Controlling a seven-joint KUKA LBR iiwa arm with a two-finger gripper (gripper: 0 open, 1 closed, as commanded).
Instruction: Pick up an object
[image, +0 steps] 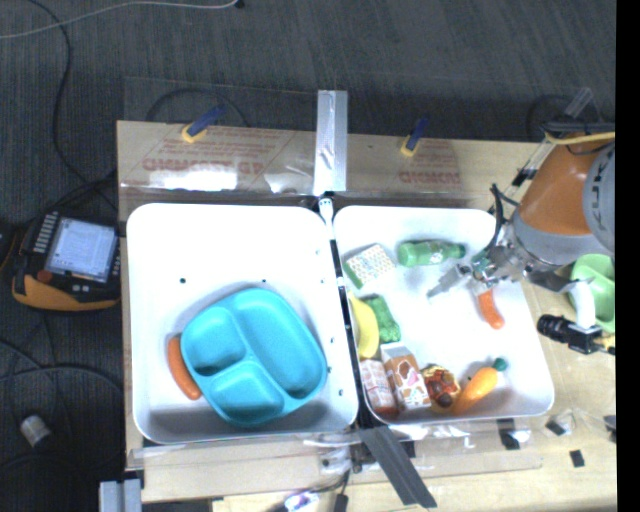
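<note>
My gripper (462, 291) hangs over the right part of the right bin (520, 400), and it is open. One grey finger (443, 287) points left toward the bin's middle. A small orange sausage-shaped piece (491, 310) lies at the tip of the other finger, not between the two. Close by are a green bottle (430, 252) at the back of the bin and a carrot (478, 384) near its front wall.
The right bin also holds a checkered packet (369, 264), a green piece (382, 318), a banana (365, 328) and small food boxes (392, 383). The left bin (150, 240) carries a blue divided plate (255, 353) and an orange sausage (181, 366) beside it.
</note>
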